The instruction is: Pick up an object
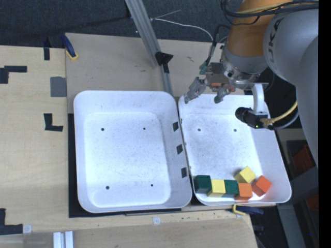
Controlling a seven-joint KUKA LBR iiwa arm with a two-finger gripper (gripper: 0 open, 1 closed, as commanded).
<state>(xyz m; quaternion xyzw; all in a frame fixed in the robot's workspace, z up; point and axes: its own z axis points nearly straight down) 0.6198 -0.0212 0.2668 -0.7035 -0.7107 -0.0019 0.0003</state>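
Several small blocks lie along the near edge of the right bin point(269, 154): a dark green block point(202, 183), a yellow block point(218, 186), a green block point(230, 188), an orange block point(244, 190), a yellow block point(247, 174) and an orange-red block point(262, 184). My gripper point(206, 95) hangs over the far edge of that bin, well away from the blocks. Its two fingers are spread apart, with nothing between them.
The left bin point(83, 138) sits beside the right one, their rims touching at the middle. A grey metal bar point(147, 32) slants down from the top to the bins' far junction. A black cable fitting point(249, 117) hangs over the right bin's far right.
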